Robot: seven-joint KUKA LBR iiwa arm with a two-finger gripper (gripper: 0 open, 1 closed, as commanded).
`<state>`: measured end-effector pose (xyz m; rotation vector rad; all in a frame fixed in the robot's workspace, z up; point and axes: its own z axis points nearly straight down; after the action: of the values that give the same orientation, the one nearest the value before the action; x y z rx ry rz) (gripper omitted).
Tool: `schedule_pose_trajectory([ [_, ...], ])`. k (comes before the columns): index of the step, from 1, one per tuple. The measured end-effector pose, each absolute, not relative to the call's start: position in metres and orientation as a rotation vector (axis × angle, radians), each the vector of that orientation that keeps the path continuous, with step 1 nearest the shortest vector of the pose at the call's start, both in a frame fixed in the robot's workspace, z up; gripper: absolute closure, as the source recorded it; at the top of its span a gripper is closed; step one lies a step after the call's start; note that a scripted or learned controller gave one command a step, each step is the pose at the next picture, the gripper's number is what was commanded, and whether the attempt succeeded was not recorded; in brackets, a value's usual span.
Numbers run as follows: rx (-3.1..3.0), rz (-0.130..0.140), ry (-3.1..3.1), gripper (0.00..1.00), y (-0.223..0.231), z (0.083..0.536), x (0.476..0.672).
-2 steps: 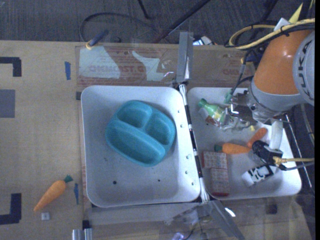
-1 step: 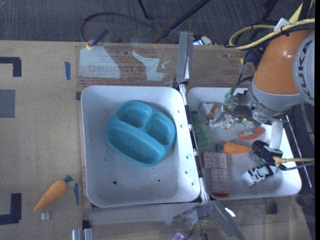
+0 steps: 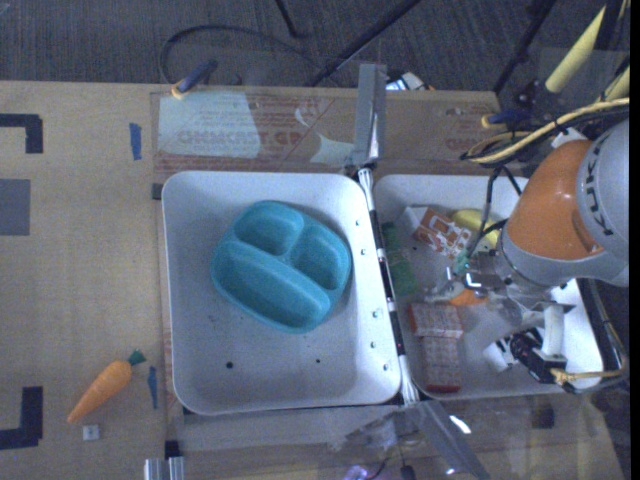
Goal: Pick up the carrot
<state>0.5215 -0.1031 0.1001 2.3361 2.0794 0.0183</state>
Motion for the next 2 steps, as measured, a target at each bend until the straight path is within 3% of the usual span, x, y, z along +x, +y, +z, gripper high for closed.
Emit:
schedule_pose_trajectory([
  [1,2.340,0.015,2.079,1.00,-0.103,0.108,0.520],
  [2,2.500,-0.001,1.902,1.00,-0.033,0.255,0.552],
])
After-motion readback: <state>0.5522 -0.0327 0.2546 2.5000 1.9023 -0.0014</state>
